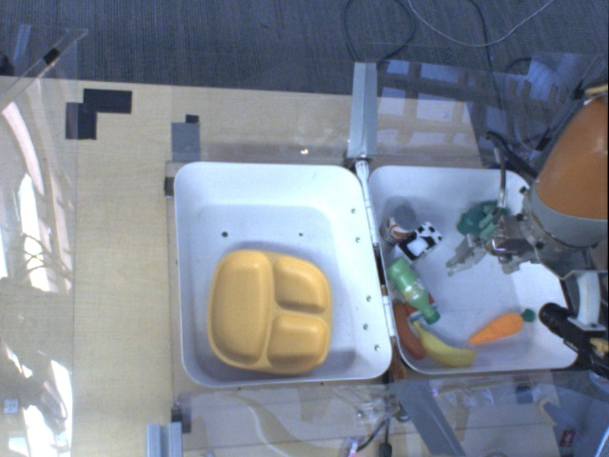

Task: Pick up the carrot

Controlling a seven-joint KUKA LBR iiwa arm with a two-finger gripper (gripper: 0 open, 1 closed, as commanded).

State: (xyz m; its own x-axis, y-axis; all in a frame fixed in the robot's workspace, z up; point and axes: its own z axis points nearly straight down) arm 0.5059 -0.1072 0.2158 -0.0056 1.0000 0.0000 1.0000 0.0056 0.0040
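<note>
The carrot point(500, 328), orange with a small green tip, lies flat in the front right part of the right bin point(457, 184). My gripper point(485, 255) hangs over the middle of that bin, up and slightly left of the carrot and apart from it. Its two metal fingers point(463, 256) stand spread, so it is open with nothing between them. The grey arm with its orange band point(580, 160) comes in from the right.
A banana point(443, 348) lies just left of the carrot, beside a red item point(407, 332) and a green bottle point(411, 288). A black-and-white toy point(418, 241) and a teal object point(479, 220) sit further back. The left bin point(247, 193) bears a yellow divided tray point(269, 309).
</note>
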